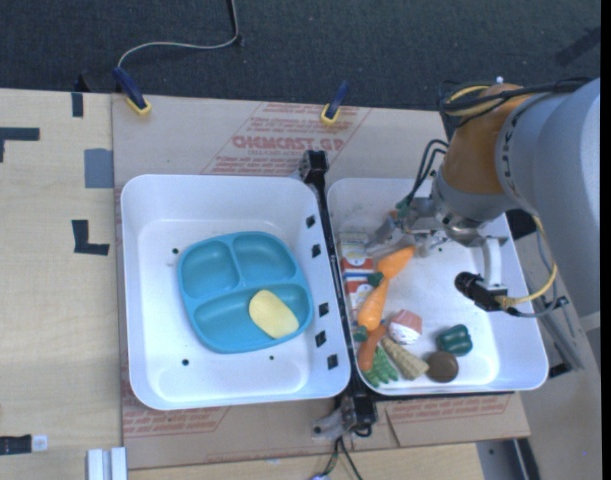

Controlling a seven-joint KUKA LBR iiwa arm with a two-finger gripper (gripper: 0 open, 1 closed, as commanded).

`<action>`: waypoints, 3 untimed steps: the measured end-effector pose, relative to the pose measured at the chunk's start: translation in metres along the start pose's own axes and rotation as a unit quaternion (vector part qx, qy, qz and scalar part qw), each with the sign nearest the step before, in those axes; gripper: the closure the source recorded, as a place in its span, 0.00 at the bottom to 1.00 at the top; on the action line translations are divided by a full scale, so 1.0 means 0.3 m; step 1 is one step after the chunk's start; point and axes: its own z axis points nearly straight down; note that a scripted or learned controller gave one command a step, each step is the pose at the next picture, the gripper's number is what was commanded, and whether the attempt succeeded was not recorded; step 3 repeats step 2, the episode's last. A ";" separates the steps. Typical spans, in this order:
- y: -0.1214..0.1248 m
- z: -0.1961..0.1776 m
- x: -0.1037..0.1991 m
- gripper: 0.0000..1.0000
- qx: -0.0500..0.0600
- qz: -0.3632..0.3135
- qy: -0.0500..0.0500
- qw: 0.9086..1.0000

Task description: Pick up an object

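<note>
The end effector (403, 236) hangs low over the right bin (520, 363), just above an orange carrot (393, 263); its grip state cannot be told.

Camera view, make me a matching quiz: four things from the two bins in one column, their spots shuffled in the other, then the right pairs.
Things:
1. blue divided plate
2. yellow lump
3. green pepper
4. orange carrot

Places:
A. right bin, near its front right corner, beside a brown round piece
B. middle of the left bin
C. right bin, close to the divider between the bins
D. on the plate, in its large front compartment

Pairs: 1-B, 2-D, 3-A, 4-C
</note>
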 end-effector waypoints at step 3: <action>-0.012 -0.293 0.307 1.00 0.003 -0.001 0.001 1.000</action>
